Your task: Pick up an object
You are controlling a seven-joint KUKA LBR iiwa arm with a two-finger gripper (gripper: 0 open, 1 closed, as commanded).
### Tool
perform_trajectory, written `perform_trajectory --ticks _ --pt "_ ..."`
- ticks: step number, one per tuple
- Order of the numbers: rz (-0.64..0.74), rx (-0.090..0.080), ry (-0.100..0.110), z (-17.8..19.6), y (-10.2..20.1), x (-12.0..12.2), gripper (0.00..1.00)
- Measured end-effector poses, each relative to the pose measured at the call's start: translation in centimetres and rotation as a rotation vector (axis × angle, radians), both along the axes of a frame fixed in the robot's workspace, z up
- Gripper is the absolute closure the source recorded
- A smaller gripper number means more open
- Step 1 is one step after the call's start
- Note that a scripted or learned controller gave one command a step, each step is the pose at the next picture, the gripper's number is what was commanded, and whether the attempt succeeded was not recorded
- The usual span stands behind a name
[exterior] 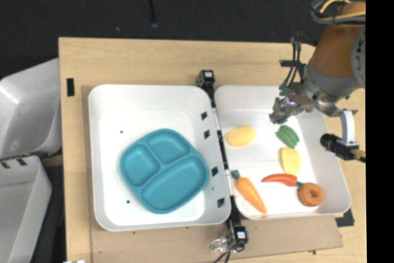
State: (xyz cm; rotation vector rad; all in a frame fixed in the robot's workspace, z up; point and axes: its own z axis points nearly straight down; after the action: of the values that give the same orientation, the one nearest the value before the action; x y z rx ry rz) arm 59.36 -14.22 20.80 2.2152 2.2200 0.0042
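While my claw [282, 109] hangs just above the green pepper [287, 135], grip state unclear, I judge it light, stiff, slick; best pinched across its narrow middle.

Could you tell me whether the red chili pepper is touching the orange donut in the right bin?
Touching. In the camera view, the right end of the red chili pepper meets the upper left edge of the orange donut, with no white bin floor between them.
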Motion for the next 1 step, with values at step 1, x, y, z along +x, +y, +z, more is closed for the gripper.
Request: perform_trajectory --ticks 1 --pt "0.001 0.000 -0.001 4.61 0.47 0.39 1.00"
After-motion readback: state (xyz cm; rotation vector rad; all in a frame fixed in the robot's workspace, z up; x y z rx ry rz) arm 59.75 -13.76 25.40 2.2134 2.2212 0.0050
